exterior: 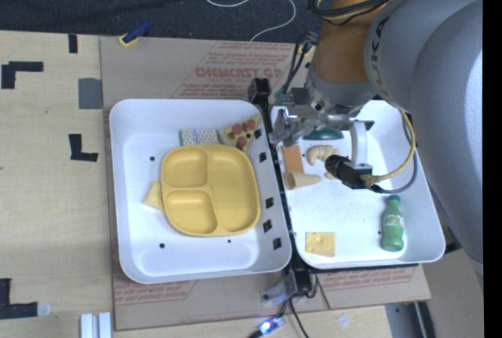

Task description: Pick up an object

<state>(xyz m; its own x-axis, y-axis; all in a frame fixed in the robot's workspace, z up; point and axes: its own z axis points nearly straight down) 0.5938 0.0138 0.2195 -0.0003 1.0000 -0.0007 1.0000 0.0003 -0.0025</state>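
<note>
Camera view: my gripper [318, 136] hangs low over the right white shallow bin [416, 250], at its 11 o'clock corner. Can't tell whether it's released or clenched; wrist hardware hides that.

Nearest candidates sit right under me: a pale croissant-shaped toy pastry [321, 154] and, just beside it at 8 o'clock, a tan-orange wedge-like piece [294, 164]. Both prob. light hollow plastic, stiff, a bit slick. I'd judge a pinch across the pastry's narrow middle is best.

Further off, at the bin's 4 o'clock: small green plastic bottle [392, 223], lying down, apt to roll. At 6 o'clock: flat yellow square cheese-like slice [319, 243], too thin for an easy grab.

Bin floor smooth, w/ low walls. Left bin [125, 172] holds a yellow divided plastic plate [210, 189]. Cardboard under both bins, dark carpet beyond at 12.
</note>
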